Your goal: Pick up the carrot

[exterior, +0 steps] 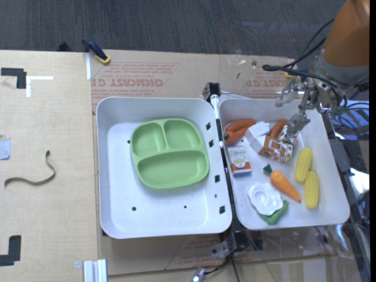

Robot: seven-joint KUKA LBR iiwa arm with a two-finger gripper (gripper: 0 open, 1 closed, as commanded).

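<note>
The carrot [284, 184], orange with a small green top, lies slantwise in the right bin [335, 175], between a white fried-egg toy and two corn cobs. My gripper [295, 124] hangs over the back of that bin, above an orange-brown box [276, 148]. It is well behind the carrot and apart from it. Nothing shows in its grasp.
The right bin also holds a red-orange sausage-like toy [238, 128], a small carton [239, 160], two corn cobs [306, 174], and the white egg toy [265, 197] on a green leaf. A green divided plate [170, 153] lies in the left bin [111, 175]. Cables trail at right.
</note>
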